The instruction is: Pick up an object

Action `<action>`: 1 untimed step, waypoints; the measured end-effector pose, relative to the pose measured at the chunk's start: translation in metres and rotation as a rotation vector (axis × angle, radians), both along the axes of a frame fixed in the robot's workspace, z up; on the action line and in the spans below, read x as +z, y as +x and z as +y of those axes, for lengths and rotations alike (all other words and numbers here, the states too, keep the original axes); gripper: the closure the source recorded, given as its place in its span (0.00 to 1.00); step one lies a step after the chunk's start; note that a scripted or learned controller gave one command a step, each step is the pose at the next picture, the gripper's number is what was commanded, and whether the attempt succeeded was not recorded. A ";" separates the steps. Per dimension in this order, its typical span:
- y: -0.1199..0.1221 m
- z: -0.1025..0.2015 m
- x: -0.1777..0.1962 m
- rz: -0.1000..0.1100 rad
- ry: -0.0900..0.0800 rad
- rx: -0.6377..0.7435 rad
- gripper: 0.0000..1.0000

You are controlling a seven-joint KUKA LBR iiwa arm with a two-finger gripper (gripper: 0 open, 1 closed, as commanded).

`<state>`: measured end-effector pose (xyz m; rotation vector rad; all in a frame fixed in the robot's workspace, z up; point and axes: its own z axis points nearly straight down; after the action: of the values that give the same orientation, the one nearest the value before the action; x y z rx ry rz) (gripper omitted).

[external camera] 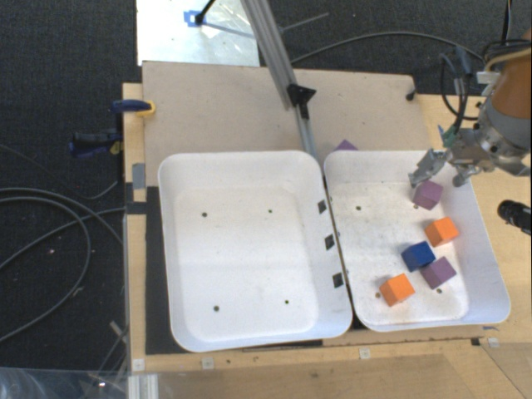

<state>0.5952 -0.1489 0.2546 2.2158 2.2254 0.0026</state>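
In the right bin (478, 310), the blocks sat toward the right half, leaving its left stretch of floor bare. The left bin (179, 173) lay alongside, the two rims touching down the middle. The arm (509, 98) came in from the right, bent low over the far right corner of the right bin, its gripper (442, 167) hovering just above a purple block (428, 194). The fingers stood spread apart with nothing between them; the block lay just below them on the bin floor. Nearer me were an orange block (442, 230), a blue block (417, 255), a second purple block (439, 272) beside it and another orange block (397, 288). A small purple piece (346, 146) lay on the board just beyond the bin's far rim, beside a slanted metal pole (270, 40).
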 end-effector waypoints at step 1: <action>-0.078 -0.024 -0.091 0.011 0.001 -0.008 0.00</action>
<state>0.5173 -0.1725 0.1636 2.2308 2.2219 -0.0082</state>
